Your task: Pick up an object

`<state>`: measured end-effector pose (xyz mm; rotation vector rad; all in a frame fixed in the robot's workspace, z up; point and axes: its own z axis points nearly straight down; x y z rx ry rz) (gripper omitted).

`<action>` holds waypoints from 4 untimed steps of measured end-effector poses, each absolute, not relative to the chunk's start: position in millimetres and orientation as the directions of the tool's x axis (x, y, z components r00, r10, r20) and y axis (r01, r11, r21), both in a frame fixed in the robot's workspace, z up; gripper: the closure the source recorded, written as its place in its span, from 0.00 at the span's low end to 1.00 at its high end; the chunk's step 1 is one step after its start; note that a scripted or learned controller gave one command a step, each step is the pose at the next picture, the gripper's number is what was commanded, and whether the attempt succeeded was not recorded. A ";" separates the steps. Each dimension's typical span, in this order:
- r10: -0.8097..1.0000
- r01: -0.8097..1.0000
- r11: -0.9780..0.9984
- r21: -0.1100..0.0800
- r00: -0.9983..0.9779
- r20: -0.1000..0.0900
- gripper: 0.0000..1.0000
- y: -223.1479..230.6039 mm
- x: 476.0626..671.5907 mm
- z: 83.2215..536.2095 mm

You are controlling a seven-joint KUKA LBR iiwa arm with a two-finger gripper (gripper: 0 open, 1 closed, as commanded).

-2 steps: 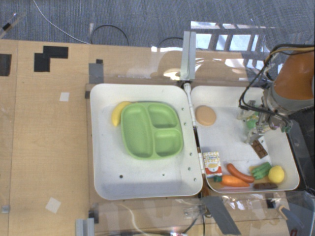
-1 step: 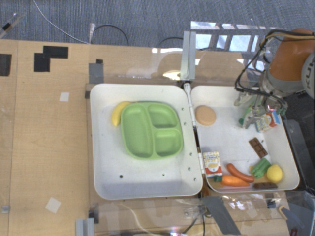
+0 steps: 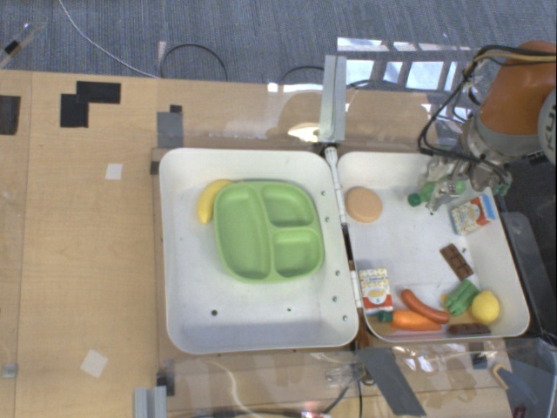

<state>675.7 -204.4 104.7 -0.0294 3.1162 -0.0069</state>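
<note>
Hanging over the top right corner of the right bin [image 3: 513, 259]: the gripper [image 3: 446, 190], at the end of the grey and orange arm [image 3: 513, 103]. Hard to tell if open or closed. Sitting just beside it: a small green thing [image 3: 416, 199] and a little carton [image 3: 473, 213]. Lying near the bin's left wall: a tan bun [image 3: 364, 205]. Resting in the left bin [image 3: 187, 312]: a green plate [image 3: 267, 231], touching a banana [image 3: 209, 200].
</note>
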 end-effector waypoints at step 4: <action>-0.282 -0.282 0.959 -0.001 -0.959 -0.003 1.00 -190.5 581.1 190.9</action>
